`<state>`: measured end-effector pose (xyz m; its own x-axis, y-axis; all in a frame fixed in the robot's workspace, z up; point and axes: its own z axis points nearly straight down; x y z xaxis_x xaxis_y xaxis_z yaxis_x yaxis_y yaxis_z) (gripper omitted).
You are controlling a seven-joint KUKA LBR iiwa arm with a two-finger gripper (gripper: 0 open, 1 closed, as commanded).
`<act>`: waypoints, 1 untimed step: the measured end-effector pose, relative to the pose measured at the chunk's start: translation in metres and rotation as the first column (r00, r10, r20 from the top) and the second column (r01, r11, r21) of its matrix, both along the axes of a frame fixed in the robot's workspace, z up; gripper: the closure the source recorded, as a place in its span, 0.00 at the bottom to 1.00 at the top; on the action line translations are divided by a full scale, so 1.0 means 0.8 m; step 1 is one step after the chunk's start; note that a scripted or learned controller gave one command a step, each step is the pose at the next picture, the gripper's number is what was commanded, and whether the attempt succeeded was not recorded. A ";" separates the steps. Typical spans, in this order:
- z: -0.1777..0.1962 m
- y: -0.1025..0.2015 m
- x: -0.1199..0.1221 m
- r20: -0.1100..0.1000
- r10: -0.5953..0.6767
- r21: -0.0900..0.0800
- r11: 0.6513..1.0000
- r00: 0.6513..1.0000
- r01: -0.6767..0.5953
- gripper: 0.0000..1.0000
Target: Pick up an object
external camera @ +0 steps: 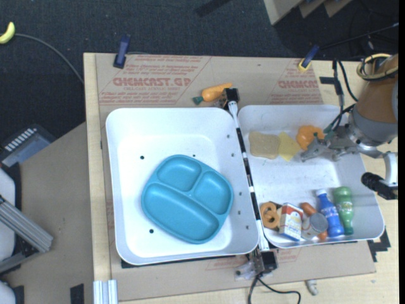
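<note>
Okay, jaws (311, 149) sit low in the right bin (354, 122), upper half, arm entering from the right. Can't tell if they are apart or together: the tips blur into the bin floor.

Nearest thing to the jaws is 1 orange object (307, 134), small, rounded, touching or just above the tips; can't tell whether it is between them. Just left of it lies 1 pale yellow flat piece (288, 147), and beside that 1 tan slab (264, 145) that looks like a bread slice, both flat on the bin floor.

Along the near wall of the right bin there is a cluster: 1 pretzel (269, 214), 1 small red and white carton (292, 223), 1 blue bottle (329, 214), 1 green bottle (345, 209), plus a few small orange and grey bits too jumbled to count. All well apart from the jaws.

Left bin (126, 138) holds 1 blue divided plate (186, 198) with 3 compartments, sitting tilted toward the bin's near right.

2 bins total, side by side on the surface (95, 170), touching along the middle edge. On the surface behind them lies 1 orange-handled clamp (216, 93).
</note>
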<state>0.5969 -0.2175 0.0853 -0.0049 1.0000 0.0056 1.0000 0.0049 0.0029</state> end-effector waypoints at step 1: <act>-0.002 -0.004 -0.116 -0.007 -0.003 0.001 1.000 1.000 0.003 0.00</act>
<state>0.5044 -0.2206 0.0840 -0.0019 1.0000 0.0071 1.0000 0.0019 -0.0042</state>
